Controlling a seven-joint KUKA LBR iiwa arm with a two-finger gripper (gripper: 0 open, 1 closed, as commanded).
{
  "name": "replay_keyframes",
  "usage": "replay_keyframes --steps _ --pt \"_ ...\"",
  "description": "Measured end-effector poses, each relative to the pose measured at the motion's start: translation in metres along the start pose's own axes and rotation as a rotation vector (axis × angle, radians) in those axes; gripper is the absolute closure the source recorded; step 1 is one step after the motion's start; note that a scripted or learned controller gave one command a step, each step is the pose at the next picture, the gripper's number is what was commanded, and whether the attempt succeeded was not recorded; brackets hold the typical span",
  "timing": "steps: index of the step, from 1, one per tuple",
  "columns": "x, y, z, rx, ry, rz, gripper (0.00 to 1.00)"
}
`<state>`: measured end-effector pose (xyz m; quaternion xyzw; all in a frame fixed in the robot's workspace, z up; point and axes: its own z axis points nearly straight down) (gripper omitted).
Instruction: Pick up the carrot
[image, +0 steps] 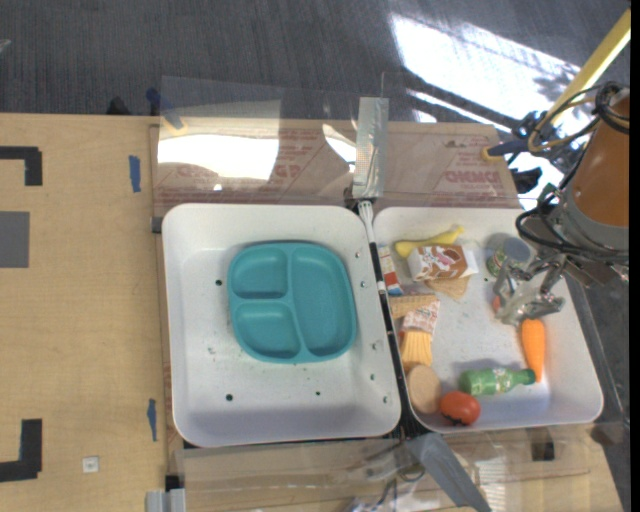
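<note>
The tool (522, 292), a metallic two-finger gripper below the grey arm's orange band, is hanging over the far right part of the right-hand shallow white bin (585, 400), and whether it is open or closed I cannot tell (the metal parts are blurring together against the white floor). Just below it the small orange carrot with a grey-green top (534, 345) is lying on the bin floor, pointing roughly toward the near rim; its upper end is sitting right at the tool's lower tip, but nothing is showing it lifted or clasped. So, as I am judging it, the pick is not yet done: approach looks close, grasp and lift are remaining.

Beside the carrot's lower end the green plastic bottle (497, 381) is lying nearly touching it, with a red tomato (459, 407) further left. To the carrot's right the bin wall is standing near, leaving little room on that side; the bare floor to the left, toward the packaged snacks (437, 262), is offering more. The left bin is holding a teal divided plate (292, 300).
</note>
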<state>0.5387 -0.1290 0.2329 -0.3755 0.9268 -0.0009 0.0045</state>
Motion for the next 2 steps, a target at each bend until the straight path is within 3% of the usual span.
replay_keyframes --steps 1,2 --pt "0.056 0.014 0.095 -0.010 0.007 -0.132 1.00" --pt "0.016 0.036 0.044 0.001 -0.001 -0.064 1.00"
